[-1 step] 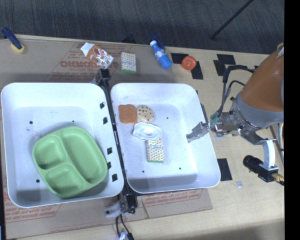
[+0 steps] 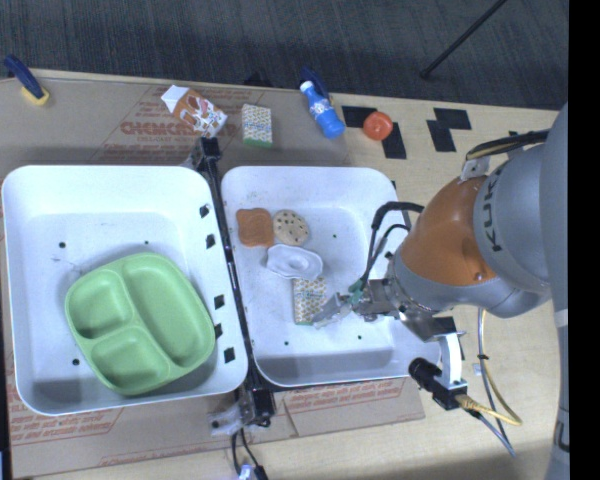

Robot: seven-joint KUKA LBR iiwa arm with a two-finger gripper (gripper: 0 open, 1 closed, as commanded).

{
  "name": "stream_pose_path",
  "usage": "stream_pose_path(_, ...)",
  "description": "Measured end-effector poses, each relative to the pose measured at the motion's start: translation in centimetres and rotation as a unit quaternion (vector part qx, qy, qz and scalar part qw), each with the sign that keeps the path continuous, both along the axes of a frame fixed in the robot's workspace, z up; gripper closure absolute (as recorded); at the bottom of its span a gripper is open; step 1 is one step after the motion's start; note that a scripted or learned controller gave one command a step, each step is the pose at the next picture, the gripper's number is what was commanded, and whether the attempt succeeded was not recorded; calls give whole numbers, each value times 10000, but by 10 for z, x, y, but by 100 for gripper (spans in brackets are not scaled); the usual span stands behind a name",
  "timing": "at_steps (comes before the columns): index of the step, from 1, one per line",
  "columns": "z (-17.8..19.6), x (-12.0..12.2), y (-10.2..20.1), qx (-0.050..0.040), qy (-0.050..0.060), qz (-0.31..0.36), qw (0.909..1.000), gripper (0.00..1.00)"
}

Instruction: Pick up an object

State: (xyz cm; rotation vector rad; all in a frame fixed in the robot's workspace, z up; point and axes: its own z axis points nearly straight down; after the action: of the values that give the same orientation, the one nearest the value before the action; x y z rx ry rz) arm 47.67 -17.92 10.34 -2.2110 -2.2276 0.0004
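The right bin (image 2: 370, 193) holds an orange-brown toast-like piece (image 2: 255, 227), a round speckled cookie (image 2: 291, 227), a small white cup (image 2: 294, 262) and a patterned rectangular pad (image 2: 307, 298). My gripper (image 2: 334, 310) is low in this bin, its tip at the pad's right edge, touching it or nearly so. The grey and orange arm (image 2: 450, 253) reaches in from the right and covers the bin's right side.
A green divided plate (image 2: 138, 320) lies in the left bin (image 2: 40, 198). Behind the bins on the bench are a snack packet (image 2: 193, 111), a small box (image 2: 257, 125), a blue bottle (image 2: 323, 110), an orange cap (image 2: 378, 125) and a blue clamp (image 2: 26, 79).
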Motion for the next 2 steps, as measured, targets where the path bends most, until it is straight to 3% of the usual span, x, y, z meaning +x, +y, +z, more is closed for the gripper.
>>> stream_pose_path(1, 51, 44, 87, -6, 3, 12, 10000, 0)
stream_pose_path(2, -8, 3, 83, -20, -63, 5, 10000, 0)
